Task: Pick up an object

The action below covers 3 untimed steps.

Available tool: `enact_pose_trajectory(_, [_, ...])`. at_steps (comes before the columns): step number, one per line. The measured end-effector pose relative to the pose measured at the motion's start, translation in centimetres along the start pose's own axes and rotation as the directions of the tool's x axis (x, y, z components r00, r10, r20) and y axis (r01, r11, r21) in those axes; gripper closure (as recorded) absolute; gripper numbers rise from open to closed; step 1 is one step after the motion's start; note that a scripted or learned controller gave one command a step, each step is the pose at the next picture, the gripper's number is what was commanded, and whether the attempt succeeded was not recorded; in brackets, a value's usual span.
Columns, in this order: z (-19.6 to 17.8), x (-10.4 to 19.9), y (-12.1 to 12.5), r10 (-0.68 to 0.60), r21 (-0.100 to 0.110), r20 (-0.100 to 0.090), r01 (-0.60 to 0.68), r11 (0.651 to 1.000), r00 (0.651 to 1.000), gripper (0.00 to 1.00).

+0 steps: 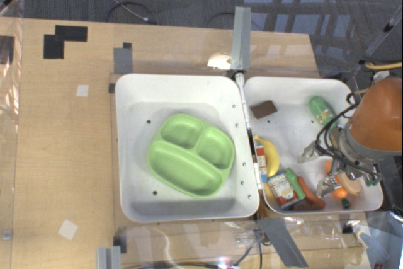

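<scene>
My gripper (pixel 320 168) hangs low over the right side of the right bin (pixel 296 94), under the arm's orange band (pixel 380 115). Its two grey fingertips (pixel 310 152) point left and stand apart, so it is open. A small orange piece (pixel 329 165) shows in the gap between them, and I cannot tell whether they touch it. Close by lie a peach and orange toy food (pixel 346 188), a dark red sausage (pixel 306 194), a juice box (pixel 283 187) and a banana (pixel 271 155). A green bottle (pixel 320 109) and a brown block (pixel 263 109) lie farther back.
The left bin (pixel 135 94) holds a green divided plate (pixel 191 154). A grey post (pixel 241 38) stands behind the wall between the bins. Black cables (pixel 334 126) loop beside the arm's wrist. Wooden bench top (pixel 56 154) lies to the left.
</scene>
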<state>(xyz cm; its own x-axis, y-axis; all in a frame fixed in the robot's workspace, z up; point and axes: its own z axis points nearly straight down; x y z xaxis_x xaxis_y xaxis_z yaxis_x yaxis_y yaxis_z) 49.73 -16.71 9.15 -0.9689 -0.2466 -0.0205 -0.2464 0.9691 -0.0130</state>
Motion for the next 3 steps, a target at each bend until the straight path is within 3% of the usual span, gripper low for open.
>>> enact_pose_trajectory(1, [-1.4, -0.6, 0.0, -0.006, 0.005, 0.014, 0.006, 1.000, 1.000, 1.00])
enact_pose_trajectory(2, [-7.7, 1.0, -4.0, -0.353, -0.010, -0.008, 0.353, 0.936, 0.936, 1.00])
enact_pose_trajectory(3, [-0.1, -2.8, 3.3, -0.357, -0.009, -0.002, 0.357, 0.934, 0.934, 1.00])
